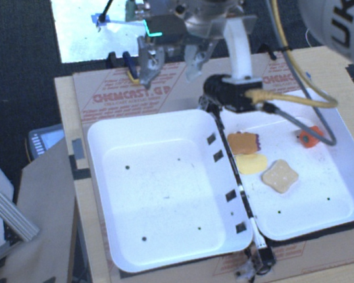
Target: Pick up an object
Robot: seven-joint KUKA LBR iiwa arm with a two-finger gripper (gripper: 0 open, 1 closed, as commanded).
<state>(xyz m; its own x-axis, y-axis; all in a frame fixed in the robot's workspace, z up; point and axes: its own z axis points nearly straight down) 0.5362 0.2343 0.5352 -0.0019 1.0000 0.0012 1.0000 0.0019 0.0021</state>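
The right bin (345,191) holds several small items: an orange-brown cracker (244,142), a pale yellow piece (252,163) just below it, a beige bread slice (280,176), and a red-orange piece (309,137) near the right wall. My gripper (173,63) hangs high beyond the bins' far edge, above the cardboard. Its two fingers (150,62) stand apart, open, with nothing between them. It is well away from all the items.
The left bin (120,246) lies beside the right one. A black fitting (226,93) with a yellow cable (304,102) overhangs the right bin's far-left corner. An aluminium rail (0,205) leans at the far left.
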